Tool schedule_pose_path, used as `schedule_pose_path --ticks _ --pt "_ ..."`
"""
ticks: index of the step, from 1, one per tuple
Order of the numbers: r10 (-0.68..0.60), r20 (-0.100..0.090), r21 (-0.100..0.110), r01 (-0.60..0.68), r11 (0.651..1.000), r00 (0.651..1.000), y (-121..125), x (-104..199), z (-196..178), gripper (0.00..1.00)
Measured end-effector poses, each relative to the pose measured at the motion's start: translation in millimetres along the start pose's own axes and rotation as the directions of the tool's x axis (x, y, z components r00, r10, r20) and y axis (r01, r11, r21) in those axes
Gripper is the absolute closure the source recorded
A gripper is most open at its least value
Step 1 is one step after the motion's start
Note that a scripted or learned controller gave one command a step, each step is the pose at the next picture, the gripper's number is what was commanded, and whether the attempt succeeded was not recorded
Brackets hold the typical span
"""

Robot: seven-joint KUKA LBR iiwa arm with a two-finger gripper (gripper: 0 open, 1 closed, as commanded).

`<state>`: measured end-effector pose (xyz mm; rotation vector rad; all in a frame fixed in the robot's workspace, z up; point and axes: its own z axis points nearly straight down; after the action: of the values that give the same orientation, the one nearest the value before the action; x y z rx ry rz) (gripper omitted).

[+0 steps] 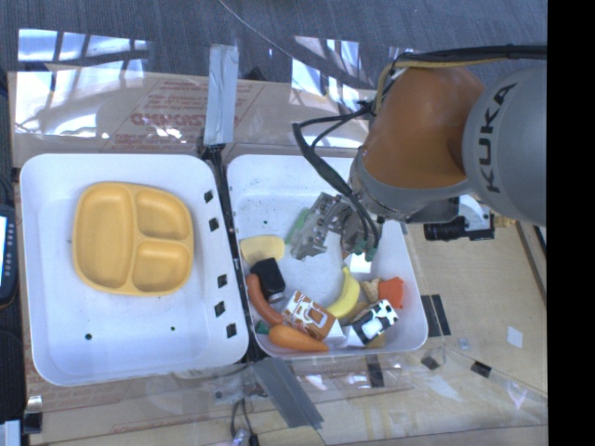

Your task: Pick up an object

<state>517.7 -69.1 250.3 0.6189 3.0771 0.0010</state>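
Note:
The right bin (270,179) holds several toy foods along its near side: a yellow slice (263,247), a black block (270,275), a banana (347,295), an orange carrot (296,339), an orange-and-white carton (310,314) and a black-and-white piece (376,323). My gripper (330,244) hangs over the middle of this bin, just beyond the banana and to the right of the yellow slice. Its fingers stand open, with bare bin floor showing between them. A small white piece (359,266) lies right by the right finger.
A yellow divided plate (133,237) lies in the left bin (56,342). A red sausage (257,297) and an orange-red piece (392,291) also sit in the right bin. The bulky arm (418,137) overhangs the right bin's far right corner.

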Motion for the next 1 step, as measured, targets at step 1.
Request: schedule_pose_path --ticks 1 --pt "-0.316 -0.006 0.0 0.316 0.949 0.949 -41.7 27.5 86.4 1.0"
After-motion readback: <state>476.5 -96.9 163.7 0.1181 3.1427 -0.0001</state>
